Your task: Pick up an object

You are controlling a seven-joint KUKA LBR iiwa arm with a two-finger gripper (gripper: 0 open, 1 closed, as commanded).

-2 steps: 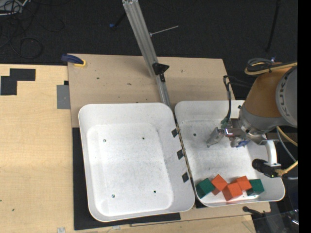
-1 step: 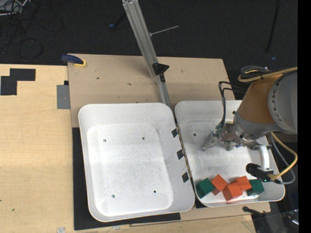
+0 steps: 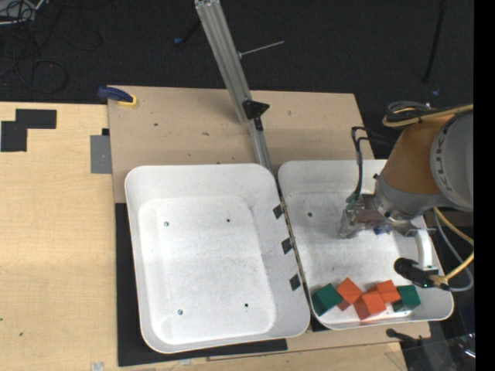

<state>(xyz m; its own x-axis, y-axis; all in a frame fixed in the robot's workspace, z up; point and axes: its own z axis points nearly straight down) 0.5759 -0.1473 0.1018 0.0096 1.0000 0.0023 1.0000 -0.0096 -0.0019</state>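
A cluster of small blocks sits in the near corner of the right-hand bin [image 3: 325,184]: a dark green block [image 3: 326,297] at the left, an orange block [image 3: 349,291] touching it, a larger orange-red block [image 3: 370,303] just beside that, another orange block [image 3: 388,291] behind, and a green block [image 3: 407,299] at the right end near the rim. All five lie on the bin floor, packed close together along the front wall.

Above the middle of the same bin, well apart from the blocks, the gripper [image 3: 357,224] points down over bare white floor. Nothing shows between its fingers, and whether they stand apart or together cannot be told at this angle. The grey arm [image 3: 456,161] with its orange band [image 3: 408,165] reaches in from the right.

The left-hand bin [image 3: 203,176] lies alongside, joined to its neighbour by black clips [image 3: 286,245]. Behind both, a slanted aluminium rail [image 3: 229,60] rises from the wooden bench [image 3: 186,126], where a blue-handled clamp [image 3: 116,94] rests at the far left corner.
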